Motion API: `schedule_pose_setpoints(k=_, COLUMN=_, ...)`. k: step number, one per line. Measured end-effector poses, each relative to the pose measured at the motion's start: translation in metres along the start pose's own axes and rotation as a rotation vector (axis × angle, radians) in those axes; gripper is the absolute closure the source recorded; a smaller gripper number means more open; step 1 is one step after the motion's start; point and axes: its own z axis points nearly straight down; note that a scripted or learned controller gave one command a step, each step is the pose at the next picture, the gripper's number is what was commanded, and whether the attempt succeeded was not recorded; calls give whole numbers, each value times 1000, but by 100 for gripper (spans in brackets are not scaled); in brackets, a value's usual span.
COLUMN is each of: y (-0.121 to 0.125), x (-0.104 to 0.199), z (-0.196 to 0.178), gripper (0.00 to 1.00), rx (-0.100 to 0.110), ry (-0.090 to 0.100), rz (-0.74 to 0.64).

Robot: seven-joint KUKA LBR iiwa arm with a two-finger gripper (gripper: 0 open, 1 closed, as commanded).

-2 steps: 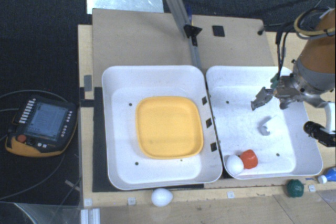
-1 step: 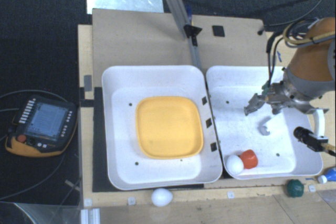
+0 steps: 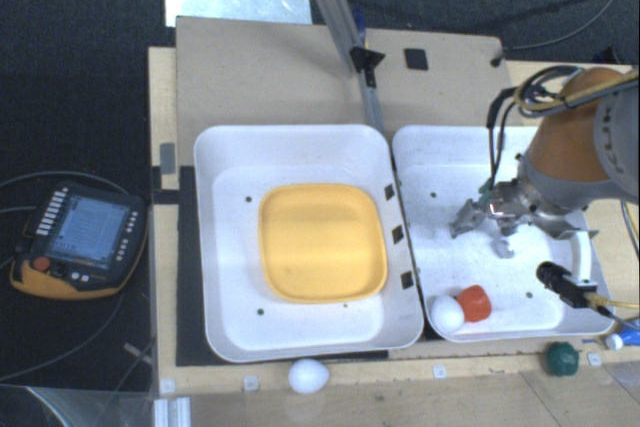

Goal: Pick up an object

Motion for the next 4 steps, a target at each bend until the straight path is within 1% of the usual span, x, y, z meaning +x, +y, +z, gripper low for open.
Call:
schedule_pose_setpoints(k=1, y=0, x=0, z=28, gripper=0, rx=-3, ry=0, rz=0)
schedule_pose_setpoints(k=2, y=1, x=0, z=16, gripper=100, rx=-6, ry=-1, rz=0)
schedule_pose_setpoints(k=3, y=-8, x=2, z=-33, gripper=100, rx=-8, ry=-1, rz=-1)
schedule_pose_setpoints(k=4, y=-5, x=3, z=-75, gripper=100, rx=-8, ry=-1, rz=-1)
